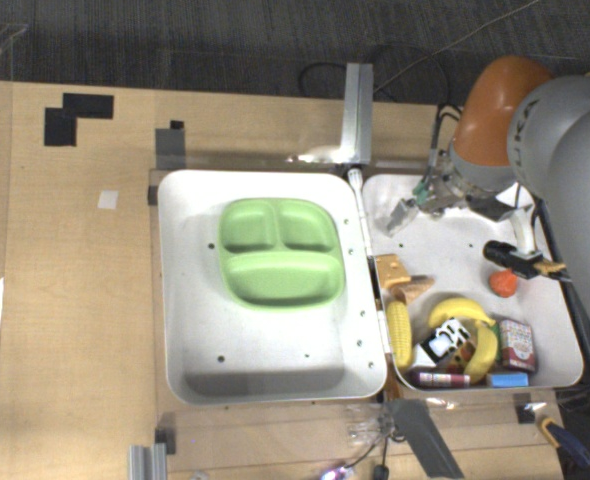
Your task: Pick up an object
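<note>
Gripper (403,214) near right bin (565,363) back edge, jaw state unclear. Banana (467,318) near front edge: light, firm, curved; grasp across middle.

You couldn't read the gripper (412,211) fingers, too small; the arm (565,138) ran off the right edge, hiding the right bin (565,353) corner

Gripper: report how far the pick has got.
Done: the arm has reached into the right bin, and the gripper sits over the bare upper part of it. In hand: nothing shows between its fingers. Left: the whole pick. The banana, corn cob, orange ball and the other items all lie at the bin's lower end, apart from the gripper. The green tray lies in the left bin.
</note>
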Controlling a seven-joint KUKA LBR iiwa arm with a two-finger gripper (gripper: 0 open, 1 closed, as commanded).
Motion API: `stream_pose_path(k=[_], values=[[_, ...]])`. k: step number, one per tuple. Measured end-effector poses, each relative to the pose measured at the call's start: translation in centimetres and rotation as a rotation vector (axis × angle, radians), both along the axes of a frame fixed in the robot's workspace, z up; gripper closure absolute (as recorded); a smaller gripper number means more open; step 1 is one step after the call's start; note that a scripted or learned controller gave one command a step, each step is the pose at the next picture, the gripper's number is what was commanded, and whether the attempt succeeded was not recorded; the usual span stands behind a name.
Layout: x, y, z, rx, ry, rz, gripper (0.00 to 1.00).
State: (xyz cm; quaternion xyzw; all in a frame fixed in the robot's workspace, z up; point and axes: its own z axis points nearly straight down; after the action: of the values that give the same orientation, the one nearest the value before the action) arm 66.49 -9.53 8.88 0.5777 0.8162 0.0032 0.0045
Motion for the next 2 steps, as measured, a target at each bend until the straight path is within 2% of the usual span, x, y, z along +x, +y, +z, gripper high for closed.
stream_pose_path(k=[1,2], values=[[-7.8,-0.3,0.2,0.0,-0.002,0.004,0.0],[-17.2,-3.1,0.4,-0.001,-0.01,-0.117,0.0]])
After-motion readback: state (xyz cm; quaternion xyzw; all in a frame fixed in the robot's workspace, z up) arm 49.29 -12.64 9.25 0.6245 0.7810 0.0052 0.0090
